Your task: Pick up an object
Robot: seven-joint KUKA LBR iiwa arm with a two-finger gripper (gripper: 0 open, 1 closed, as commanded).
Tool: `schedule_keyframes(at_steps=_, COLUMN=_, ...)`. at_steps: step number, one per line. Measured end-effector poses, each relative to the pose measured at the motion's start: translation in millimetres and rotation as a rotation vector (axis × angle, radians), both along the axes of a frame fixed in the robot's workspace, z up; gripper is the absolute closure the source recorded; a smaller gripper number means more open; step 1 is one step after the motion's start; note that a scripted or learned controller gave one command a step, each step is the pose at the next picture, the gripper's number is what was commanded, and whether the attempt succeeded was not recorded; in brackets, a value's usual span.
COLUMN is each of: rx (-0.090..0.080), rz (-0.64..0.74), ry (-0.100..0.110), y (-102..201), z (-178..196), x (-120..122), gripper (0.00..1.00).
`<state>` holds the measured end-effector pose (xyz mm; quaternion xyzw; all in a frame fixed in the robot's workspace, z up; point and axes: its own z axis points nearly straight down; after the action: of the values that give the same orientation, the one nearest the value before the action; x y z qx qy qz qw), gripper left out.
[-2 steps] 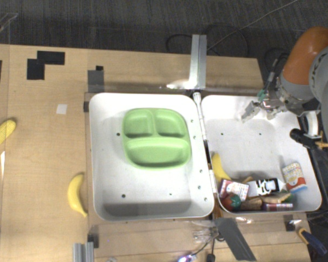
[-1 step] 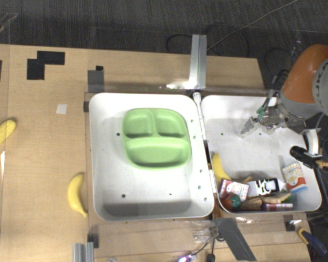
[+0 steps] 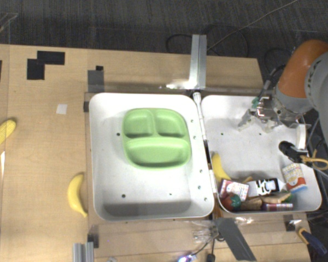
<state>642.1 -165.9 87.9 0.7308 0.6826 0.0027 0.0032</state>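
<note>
While above the right bin, claw spread wide, fingers bare, touching nothing.

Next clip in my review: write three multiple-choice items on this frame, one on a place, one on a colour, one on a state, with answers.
1. Where does the divided plate lie?
A. in the left bin
B. in the right bin
C. on the bench

2. What colour is the plate?
A. red
B. green
C. blue

3. How does the tool stand?
A. pressed into the clutter
B. resting on the plate
C. over the right bin's far end, apart from the clutter

Answers:
1 A, the plate sits mid left bin.
2 B, it is plainly green.
3 C, the tool hangs over bare floor while the clutter lies along the near wall.
</note>
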Motion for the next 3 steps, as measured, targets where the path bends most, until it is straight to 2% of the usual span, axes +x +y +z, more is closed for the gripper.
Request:
schedule_keyframes(at_steps=1, rx=0.0, rz=-0.001, ry=-0.003, y=-1, z=2, x=-79, gripper=0.0)
schedule_keyframes(at_steps=2, rx=0.001, rz=-0.009, ry=0.004, y=41, z=21, x=-154, gripper=0.0)
schedule_keyframes(at_steps=3, rx=0.0, rz=0.013, ry=0.003, y=35, z=56, x=-154, gripper=0.0)
